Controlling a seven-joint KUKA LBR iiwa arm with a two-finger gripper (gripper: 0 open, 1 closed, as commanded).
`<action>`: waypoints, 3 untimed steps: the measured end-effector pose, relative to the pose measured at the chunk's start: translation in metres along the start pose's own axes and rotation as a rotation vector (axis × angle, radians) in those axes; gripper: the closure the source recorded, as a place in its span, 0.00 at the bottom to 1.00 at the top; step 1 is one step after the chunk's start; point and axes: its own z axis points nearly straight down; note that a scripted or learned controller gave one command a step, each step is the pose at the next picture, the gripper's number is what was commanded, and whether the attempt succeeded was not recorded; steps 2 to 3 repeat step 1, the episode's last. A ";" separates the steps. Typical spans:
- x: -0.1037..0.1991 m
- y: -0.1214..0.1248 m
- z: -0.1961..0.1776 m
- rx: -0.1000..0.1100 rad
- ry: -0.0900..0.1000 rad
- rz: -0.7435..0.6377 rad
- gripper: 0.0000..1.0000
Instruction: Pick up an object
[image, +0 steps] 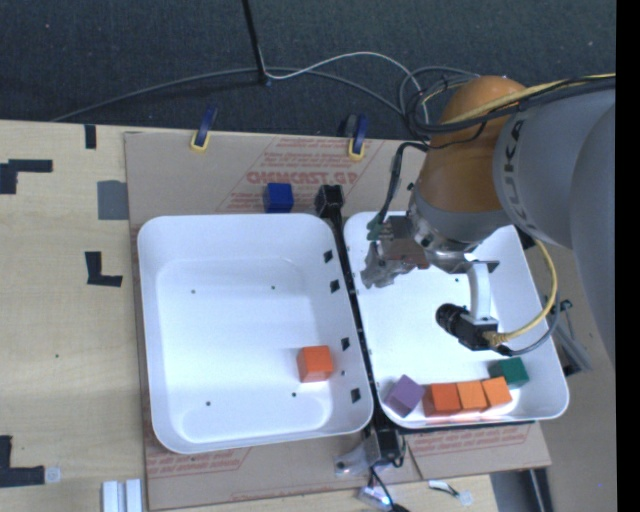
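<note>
Working from your left: the left bin (160, 300) holds one orange cube (315, 363), sitting toward its lower right corner, close to the wall shared with the neighbouring bin. The cube rests flat on the bin floor and nothing touches it.

Above the left bin's top rim, on the cardboard sheet (300, 175), you see a blue block (279, 196), and just beside it to the right a black clamp (329, 201) at the head of the divide between the bins. Two yellow-and-blue clips (204, 131) hold the cardboard's upper edge.

Next, the right bin (540, 405). The gripper (383, 262) hangs over its upper left corner, near the shared wall, well apart from every block. You cannot tell how its fingers stand; they are a grey blur from this angle. Nothing shows between them.

Along the right bin's lower edge you find a row: a purple block (404, 395), then two orange blocks (442, 399) touching side by side, with a green block (512, 372) just above the row's right end. A black fitting (462, 325) with a yellow cable hangs from the arm (560, 170) over the bin's middle.
</note>
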 end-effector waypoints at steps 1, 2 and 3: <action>0.046 -0.009 -0.004 -0.001 0.000 0.000 1.00; 0.046 -0.009 -0.004 -0.001 0.000 0.000 1.00; 0.046 -0.009 -0.004 -0.001 0.000 0.000 1.00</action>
